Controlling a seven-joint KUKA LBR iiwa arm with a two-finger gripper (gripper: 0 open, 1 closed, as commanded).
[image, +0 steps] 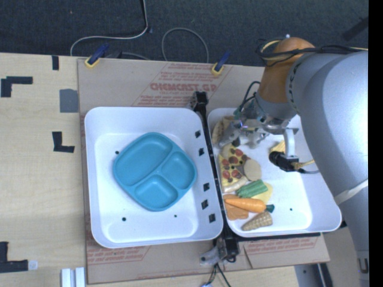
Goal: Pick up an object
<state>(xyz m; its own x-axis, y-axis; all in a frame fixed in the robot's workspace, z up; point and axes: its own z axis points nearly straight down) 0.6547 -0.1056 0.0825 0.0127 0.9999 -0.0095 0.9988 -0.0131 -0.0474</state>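
1. We see the jaws (248, 131) low over the back left part of the right bin (311, 211); we cannot tell whether they are clenched or released, as the wrist hides them.
2. The likeliest thing to pick is the toy food heaped along that bin's left wall: a pizza slice (232, 164), a green piece (252, 189), a carrot (243, 204) and a cone (257, 221) toward the front edge.
3. We judge these to be light, stiff plastic pieces, smooth and a bit slippery, not fragile. The carrot looks best taken across its narrow middle; the flat pizza slice would be hard to pinch from above.
4. The pieces touch or overlap, so a grip on one may nudge its neighbours.
5. The left bin (96, 130) holds a blue tray (155, 171) with three compartments, lying flat near its centre, nothing in it that we can see.
6. Both bins sit side by side on the table (36, 160), nearly touching at their shared edge.
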